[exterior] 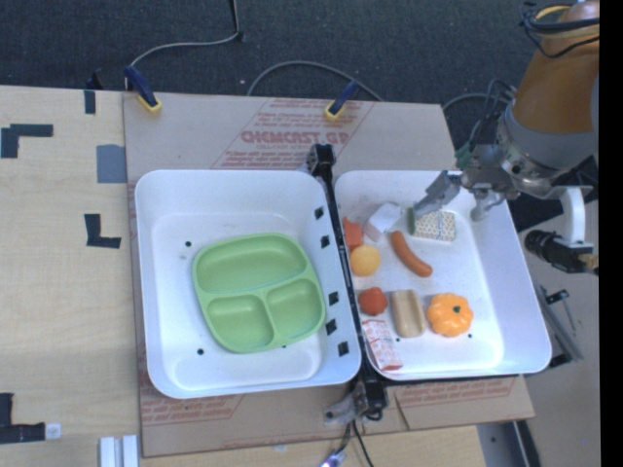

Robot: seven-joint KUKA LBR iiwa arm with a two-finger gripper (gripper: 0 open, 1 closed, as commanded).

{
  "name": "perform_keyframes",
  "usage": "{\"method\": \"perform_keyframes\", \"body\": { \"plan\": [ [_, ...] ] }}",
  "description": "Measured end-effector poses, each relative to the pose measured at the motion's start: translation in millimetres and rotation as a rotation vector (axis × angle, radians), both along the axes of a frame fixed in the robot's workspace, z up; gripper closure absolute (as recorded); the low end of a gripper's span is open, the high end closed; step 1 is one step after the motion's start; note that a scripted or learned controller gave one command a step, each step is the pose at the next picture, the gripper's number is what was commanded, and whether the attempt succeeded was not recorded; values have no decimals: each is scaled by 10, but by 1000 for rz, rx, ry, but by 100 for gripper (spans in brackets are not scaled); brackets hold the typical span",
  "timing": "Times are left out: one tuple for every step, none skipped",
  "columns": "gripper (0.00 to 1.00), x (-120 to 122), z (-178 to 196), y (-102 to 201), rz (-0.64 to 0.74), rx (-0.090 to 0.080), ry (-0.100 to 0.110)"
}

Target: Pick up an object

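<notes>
My gripper (451,208) hangs over the back of the right bin (506,290), open, with nothing between its fingers. One finger (430,198) slants down to the left and the other (482,206) stands to the right. A pale speckled block (436,227) lies just under and between them. Left of it is a white block (383,218), and a red sausage (411,253) lies in front. Nearer the front sit a yellow ball (365,260), a red tomato (372,301), a hot dog bun (406,313) and an orange pumpkin (449,314).
A small orange piece (352,232) and a red-and-white packet (382,344) lie along the right bin's left wall. The left bin (165,261) holds a green divided plate (259,291). Clamps (341,103) and cables sit behind the bins.
</notes>
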State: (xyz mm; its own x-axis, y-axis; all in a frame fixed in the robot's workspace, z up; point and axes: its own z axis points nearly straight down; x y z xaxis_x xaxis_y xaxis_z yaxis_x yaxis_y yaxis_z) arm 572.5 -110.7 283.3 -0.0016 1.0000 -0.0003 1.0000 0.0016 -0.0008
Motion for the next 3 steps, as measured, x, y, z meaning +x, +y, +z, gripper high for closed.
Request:
{"method": "perform_keyframes", "body": {
  "plan": [
    [0,463,-942,-258,-1,0,3],
    [0,370,-1858,-257,-1,0,3],
    [100,374,-1758,-254,0,1,2]
  ]
}}
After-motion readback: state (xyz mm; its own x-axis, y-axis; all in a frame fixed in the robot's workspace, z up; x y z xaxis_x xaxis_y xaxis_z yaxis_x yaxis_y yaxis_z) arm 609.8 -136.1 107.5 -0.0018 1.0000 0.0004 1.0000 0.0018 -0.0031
